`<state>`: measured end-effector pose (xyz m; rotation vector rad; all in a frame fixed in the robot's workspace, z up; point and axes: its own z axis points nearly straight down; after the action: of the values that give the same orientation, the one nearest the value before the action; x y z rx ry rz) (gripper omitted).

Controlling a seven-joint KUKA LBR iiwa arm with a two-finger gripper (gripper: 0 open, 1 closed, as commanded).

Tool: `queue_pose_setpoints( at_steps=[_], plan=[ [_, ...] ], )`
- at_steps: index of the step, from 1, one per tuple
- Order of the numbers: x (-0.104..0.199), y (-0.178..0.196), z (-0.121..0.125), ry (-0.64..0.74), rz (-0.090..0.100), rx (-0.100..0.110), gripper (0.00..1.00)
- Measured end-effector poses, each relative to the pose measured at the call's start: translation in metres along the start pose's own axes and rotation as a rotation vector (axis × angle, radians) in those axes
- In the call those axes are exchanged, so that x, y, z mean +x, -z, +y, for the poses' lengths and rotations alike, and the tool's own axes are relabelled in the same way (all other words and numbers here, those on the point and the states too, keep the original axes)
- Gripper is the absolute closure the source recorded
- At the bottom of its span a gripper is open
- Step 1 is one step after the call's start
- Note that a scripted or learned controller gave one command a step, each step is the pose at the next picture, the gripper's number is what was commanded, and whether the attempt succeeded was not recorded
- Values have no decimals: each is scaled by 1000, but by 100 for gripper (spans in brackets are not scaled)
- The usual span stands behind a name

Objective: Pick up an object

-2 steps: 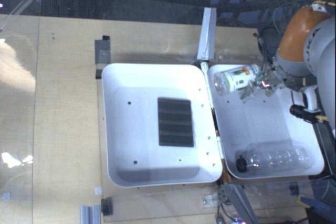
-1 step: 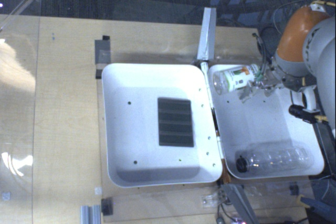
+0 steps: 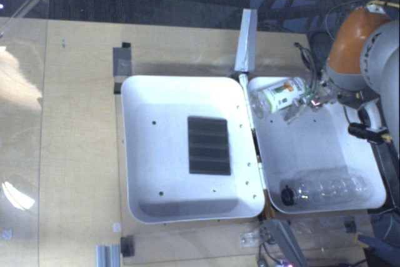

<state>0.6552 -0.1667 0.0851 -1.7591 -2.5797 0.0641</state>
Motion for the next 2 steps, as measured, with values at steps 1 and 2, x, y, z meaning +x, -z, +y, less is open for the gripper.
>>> queue_pose_setpoints(
  at_steps=[1, 2],
  plan=[
    [1, 0, 0, -3, -1, 0, 0],
    [0, 0, 0, 0, 2, 0, 0]
  ],
)
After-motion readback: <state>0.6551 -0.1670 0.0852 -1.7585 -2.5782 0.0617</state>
